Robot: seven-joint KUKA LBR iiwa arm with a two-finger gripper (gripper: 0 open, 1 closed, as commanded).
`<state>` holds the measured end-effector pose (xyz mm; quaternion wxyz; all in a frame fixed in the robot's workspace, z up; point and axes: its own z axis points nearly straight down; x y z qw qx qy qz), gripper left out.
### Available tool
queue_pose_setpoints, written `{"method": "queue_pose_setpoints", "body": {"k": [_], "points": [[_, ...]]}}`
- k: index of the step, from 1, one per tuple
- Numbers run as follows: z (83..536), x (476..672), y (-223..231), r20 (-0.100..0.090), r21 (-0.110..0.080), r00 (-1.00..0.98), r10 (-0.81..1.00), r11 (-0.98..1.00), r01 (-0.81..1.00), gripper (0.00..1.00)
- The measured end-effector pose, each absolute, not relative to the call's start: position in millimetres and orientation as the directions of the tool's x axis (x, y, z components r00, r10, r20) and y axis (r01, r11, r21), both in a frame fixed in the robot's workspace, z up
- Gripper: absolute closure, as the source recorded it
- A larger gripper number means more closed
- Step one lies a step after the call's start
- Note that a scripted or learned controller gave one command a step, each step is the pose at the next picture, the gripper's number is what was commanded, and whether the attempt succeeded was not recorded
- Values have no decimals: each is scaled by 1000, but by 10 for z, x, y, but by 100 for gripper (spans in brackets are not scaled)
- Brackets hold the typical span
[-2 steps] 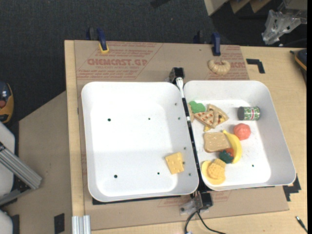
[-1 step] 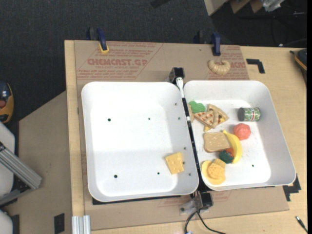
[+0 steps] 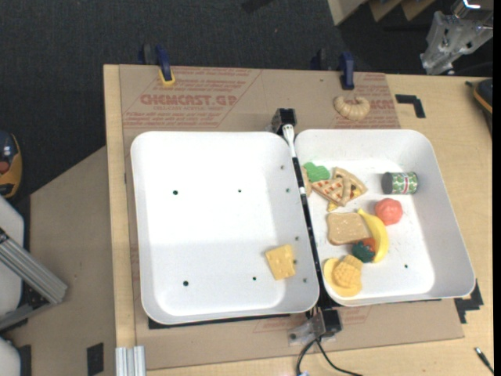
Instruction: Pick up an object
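Candidate objects lie in both bins. The left bin [image 3: 156, 210] carries one item, a yellow cheese-like block [image 3: 281, 262], near its near right corner and free on all sides. The right bin [image 3: 427, 233] carries the rest, crowded toward its left wall: a green piece [image 3: 317, 171], a waffle slice [image 3: 342, 186], a bread slice [image 3: 347, 227] touching a banana [image 3: 376, 237], and a yellow corn piece [image 3: 344, 276] at the near left corner. A red tomato [image 3: 388, 211] and a small can [image 3: 400, 182] sit more toward the bin's middle.

What appears to be the gripper [image 3: 450, 34] hangs beyond the right bin's far right corner, well apart from everything; its state cannot be told at this blur.

Judgement: nothing is held and the approach has not yet begun. The next move calls for choosing an isolated target, such as the block or the can, then travelling over it and descending.
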<state>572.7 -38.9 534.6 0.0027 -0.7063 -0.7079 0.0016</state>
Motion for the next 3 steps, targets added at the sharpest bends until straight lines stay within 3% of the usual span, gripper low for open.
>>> {"method": "queue_pose_setpoints", "body": {"k": [1,2,3], "points": [[5351,5076,-393,1,-4,-1,1000,1,1000,100],[5354,4783,5,1,-2,-2,1000,2,1000,100],[5353,4790,-844,-2,2,8,1000,-8,1000,100]]}}
